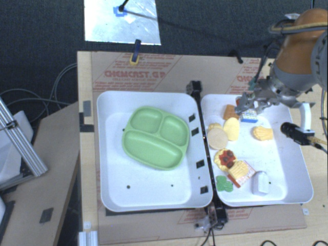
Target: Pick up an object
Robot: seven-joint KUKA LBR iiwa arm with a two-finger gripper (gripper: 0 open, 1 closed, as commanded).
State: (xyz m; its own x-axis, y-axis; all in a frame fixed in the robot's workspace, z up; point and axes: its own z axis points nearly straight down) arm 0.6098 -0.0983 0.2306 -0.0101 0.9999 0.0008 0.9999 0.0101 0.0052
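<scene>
You see the arm reaching in over the right bin, its gripper low over the bin's far part, above the clutter of toy food. The pile is loose, as if tipped in for random picking, so no single item is set out as the target; any one of them serves as the object. Just below the gripper lies a small blue and white item, seemingly touching or nearly under it. To the gripper's left sits an orange-brown block; nearer you, a pale yellow piece rests against a tan round slice. A yellow ridged piece lies just off to the gripper's right. Further toward you are a red and yellow piece, a packaged snack, a green leafy piece and a white item. The left bin carries a green divided plate, well apart from the gripper. The jaw state: you cannot tell from this slant, nor whether anything is held.
</scene>
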